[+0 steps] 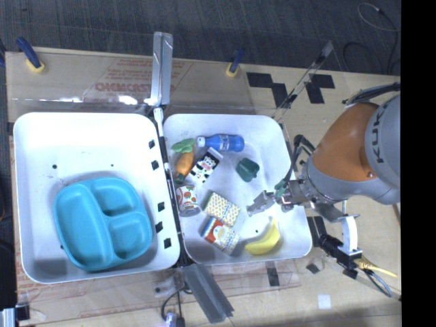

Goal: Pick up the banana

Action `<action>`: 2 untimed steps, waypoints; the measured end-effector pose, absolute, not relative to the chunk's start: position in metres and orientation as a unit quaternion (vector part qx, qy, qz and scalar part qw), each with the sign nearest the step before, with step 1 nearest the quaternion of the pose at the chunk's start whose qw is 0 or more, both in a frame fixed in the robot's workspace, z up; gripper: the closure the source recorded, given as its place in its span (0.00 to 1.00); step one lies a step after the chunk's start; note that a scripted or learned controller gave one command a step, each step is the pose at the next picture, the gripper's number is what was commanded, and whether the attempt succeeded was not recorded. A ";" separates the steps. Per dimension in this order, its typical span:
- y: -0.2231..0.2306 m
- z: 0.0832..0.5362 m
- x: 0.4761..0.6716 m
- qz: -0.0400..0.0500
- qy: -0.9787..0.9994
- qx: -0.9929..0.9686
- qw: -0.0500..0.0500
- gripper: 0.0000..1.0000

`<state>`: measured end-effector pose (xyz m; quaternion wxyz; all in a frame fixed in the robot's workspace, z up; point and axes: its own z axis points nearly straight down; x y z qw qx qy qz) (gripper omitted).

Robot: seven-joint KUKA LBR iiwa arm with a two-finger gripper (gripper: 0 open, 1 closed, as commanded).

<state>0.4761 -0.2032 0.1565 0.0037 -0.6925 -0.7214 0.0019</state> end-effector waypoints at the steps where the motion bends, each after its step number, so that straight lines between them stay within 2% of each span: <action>1: -0.210 0.089 0.476 0.000 -0.797 -0.604 0.003 0.00; 2: -0.210 0.097 0.477 0.001 -0.799 -0.602 0.004 1.00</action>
